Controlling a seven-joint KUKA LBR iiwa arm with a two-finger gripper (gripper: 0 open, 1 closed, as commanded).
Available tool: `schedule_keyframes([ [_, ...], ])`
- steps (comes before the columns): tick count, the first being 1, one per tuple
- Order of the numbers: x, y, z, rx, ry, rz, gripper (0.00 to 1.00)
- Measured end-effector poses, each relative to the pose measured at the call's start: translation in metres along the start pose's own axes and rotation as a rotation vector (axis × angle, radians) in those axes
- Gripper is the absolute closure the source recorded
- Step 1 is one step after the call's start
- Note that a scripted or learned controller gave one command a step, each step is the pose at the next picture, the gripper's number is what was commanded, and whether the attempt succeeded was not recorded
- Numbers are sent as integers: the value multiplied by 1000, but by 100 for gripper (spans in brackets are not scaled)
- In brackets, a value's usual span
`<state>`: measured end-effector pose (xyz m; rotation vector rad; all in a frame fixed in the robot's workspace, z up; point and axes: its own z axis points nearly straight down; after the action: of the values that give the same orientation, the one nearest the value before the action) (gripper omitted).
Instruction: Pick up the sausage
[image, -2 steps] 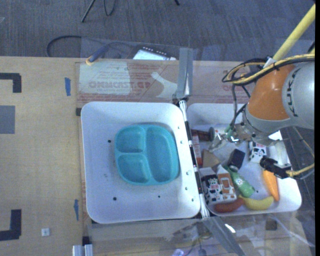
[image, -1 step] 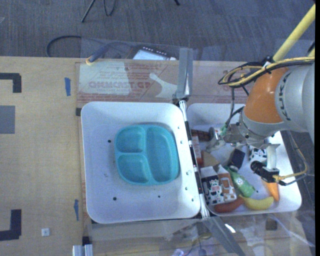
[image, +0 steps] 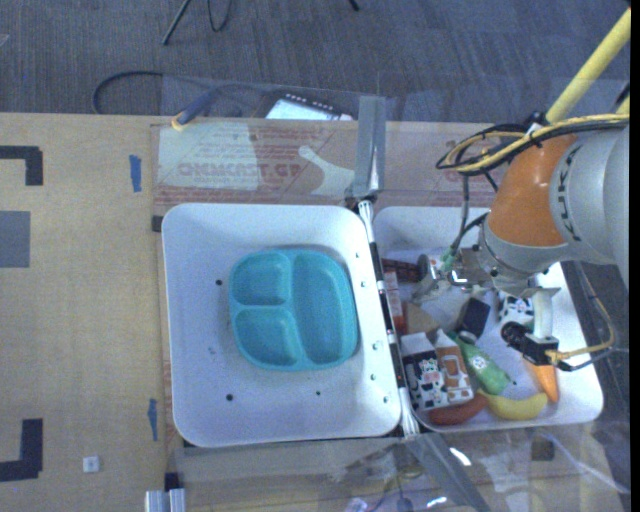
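The right bin (image: 583, 318) holds a heap of toy foods. At its front edge a dark red-brown rounded piece (image: 455, 413), which looks like the sausage, lies partly under a small cow-patterned carton (image: 430, 376). My gripper (image: 472, 316) hangs low over the middle of this bin, behind and slightly right of that piece. It sits below the grey arm with its orange band (image: 525, 205). Dark gripper parts blend with the objects beneath, and I see nothing clearly held.
A yellow banana (image: 520, 405), an orange carrot (image: 545, 381) and a green piece (image: 486, 369) crowd the right bin's front. Another dark brown item (image: 402, 268) lies at its back left. The left bin (image: 190, 300) holds a blue divided plate (image: 295, 308). Yellow cables (image: 490, 145) trail behind the arm.
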<state>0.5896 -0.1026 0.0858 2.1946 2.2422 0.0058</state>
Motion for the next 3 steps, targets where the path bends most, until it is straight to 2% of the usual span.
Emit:
schedule_keyframes([
  [1,45,-32,-96,9,0,96,0],
  [2,141,-47,-96,11,-3,529,0],
  [3,189,-72,-96,14,-4,669,0],
])
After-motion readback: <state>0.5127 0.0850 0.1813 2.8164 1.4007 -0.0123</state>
